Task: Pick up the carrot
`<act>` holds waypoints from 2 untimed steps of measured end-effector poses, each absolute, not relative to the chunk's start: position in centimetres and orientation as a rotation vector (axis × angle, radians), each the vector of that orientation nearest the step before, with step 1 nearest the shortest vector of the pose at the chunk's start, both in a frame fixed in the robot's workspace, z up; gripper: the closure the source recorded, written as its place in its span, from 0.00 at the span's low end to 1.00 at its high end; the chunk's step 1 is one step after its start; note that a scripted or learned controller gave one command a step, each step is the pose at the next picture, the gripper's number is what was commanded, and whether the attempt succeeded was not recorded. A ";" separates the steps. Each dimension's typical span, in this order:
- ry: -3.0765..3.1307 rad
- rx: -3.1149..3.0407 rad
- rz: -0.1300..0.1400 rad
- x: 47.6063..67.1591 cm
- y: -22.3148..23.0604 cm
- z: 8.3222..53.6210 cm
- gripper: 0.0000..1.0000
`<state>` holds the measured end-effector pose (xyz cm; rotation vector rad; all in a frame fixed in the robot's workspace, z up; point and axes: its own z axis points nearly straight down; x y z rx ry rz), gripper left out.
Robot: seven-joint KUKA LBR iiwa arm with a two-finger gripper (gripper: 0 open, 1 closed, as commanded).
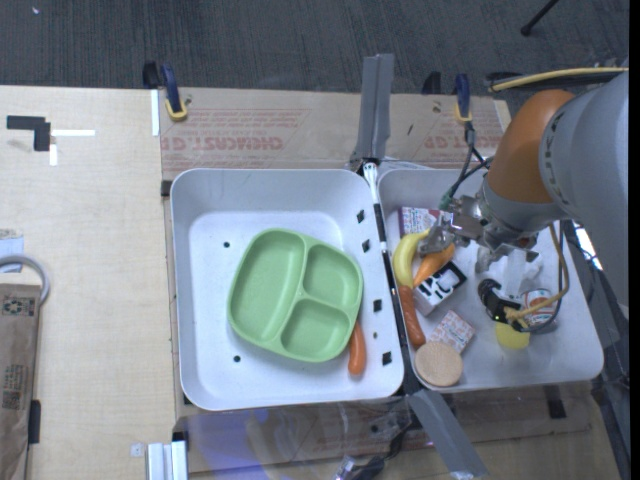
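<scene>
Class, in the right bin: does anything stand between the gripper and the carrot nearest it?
Nothing visible does. The gripper sits right at the upper end of the carrot. The banana and the black-and-white box crowd the carrot's sides, not the gap between.

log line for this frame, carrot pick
gripper: over right bin, carrot piece at tips | second carrot: left bin beside green plate
</scene>
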<state>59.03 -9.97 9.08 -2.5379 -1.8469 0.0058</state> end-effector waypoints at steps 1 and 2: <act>-1.844 -2.539 0.008 59.0 -10.1 9.9 1.00; -1.865 -2.528 0.005 63.1 -7.1 24.5 1.00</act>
